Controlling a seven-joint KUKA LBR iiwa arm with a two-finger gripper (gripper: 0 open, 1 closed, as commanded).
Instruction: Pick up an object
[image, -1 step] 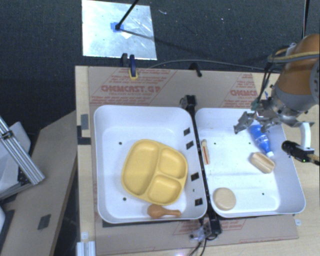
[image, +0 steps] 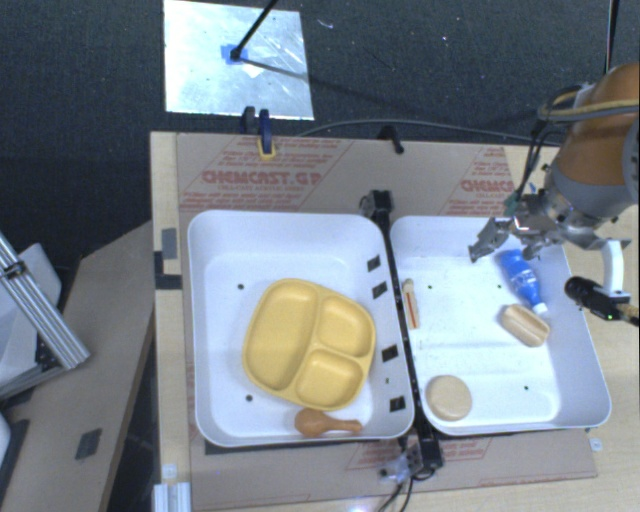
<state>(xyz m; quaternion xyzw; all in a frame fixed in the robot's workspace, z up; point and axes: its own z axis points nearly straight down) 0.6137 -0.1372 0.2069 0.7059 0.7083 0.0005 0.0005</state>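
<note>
Two white bins, gripper (image: 497, 243) over right bin's (image: 470, 330) far right corner, fingers spread and empty, blue bottle (image: 521, 277) just beside.

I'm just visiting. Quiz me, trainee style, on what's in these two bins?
1. True or false: the yellow divided tray lies in the right bin.
2. Which thing lies nearest the gripper: A the blue bottle, B the round tan disc, C the drumstick?
3. Fill in: the drumstick lies in the ___ bin.

Key: 1 false; 2 A; 3 left.
</note>
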